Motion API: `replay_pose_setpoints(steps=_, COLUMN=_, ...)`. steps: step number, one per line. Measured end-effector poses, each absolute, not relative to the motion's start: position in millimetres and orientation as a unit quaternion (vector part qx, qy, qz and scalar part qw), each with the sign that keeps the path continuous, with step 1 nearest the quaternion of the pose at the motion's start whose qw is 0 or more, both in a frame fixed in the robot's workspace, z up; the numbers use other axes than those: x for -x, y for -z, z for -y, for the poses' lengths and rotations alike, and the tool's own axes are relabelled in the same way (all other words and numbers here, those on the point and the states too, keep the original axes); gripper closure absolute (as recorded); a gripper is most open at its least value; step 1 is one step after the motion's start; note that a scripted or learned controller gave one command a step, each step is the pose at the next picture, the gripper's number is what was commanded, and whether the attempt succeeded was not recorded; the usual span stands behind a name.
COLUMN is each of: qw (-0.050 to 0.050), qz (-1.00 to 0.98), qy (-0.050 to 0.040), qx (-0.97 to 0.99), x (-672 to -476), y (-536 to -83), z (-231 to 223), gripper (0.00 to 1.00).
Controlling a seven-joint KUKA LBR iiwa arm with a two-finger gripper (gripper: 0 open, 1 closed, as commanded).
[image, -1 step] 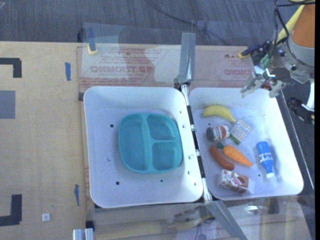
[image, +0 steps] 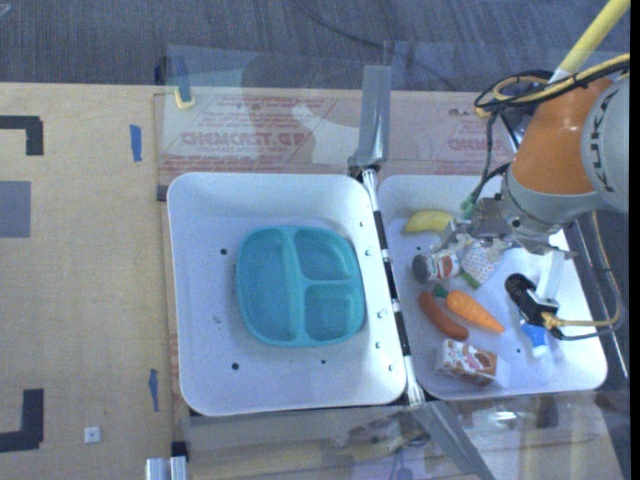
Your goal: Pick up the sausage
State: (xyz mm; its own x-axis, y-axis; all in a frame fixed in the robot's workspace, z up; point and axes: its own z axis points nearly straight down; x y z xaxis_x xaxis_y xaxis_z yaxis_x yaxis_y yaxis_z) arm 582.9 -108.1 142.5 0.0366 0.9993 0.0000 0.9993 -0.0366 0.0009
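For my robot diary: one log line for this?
gripper: over right bin | sausage: lying beside carrot | not picked

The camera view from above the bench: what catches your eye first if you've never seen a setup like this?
Probably the orange-banded arm reaching in from the right over the right bin. Below it lie small food items: a reddish sausage touching a carrot, with a banana farther back. In the left bin sits a teal divided plate.

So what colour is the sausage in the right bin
Reddish brown; the sausage shows in the camera view, beside the orange carrot.
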Motion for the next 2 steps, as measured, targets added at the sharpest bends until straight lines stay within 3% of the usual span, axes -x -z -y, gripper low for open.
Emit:
replay_pose_setpoints(steps=1, qw=-0.001, qz=-0.725, qy=0.0001, qx=-0.689, x=-532.9, y=-184.8, z=74.0, gripper=0.0)
replay_pose_setpoints(steps=2, qw=-0.001, qz=-0.765, qy=0.0, qx=-0.644, x=-503.6, y=-184.6, z=40.1, gripper=0.0)
